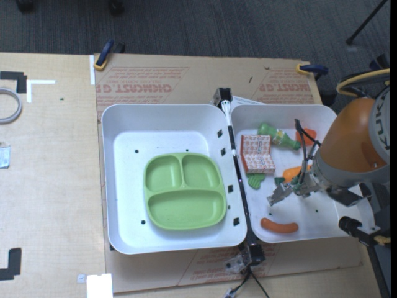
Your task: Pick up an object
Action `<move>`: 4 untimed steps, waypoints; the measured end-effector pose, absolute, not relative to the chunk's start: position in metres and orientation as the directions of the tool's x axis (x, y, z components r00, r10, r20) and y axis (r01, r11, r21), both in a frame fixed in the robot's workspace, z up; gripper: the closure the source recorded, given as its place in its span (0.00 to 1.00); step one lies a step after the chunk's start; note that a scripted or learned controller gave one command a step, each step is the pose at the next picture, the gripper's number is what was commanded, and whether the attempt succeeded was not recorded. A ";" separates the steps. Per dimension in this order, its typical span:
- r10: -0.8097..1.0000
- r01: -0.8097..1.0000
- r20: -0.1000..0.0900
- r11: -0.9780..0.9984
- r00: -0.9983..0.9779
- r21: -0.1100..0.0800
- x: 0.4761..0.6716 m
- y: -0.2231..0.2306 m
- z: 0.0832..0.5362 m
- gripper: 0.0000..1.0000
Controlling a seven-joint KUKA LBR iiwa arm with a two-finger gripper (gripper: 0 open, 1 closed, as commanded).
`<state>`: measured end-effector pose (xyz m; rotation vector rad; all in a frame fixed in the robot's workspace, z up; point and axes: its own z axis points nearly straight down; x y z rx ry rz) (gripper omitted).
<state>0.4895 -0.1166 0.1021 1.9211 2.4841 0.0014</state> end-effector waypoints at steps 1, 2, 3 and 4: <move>0.835 0.835 -0.001 0.550 -0.550 0.001 0.542 -0.122 0.093 0.00; 0.938 0.938 -0.002 0.348 -0.348 0.002 0.582 -0.100 0.093 0.00; 0.937 0.937 -0.004 0.348 -0.348 0.003 0.582 -0.101 0.103 1.00; 0.937 0.937 -0.002 0.349 -0.349 0.003 0.582 -0.101 0.103 0.00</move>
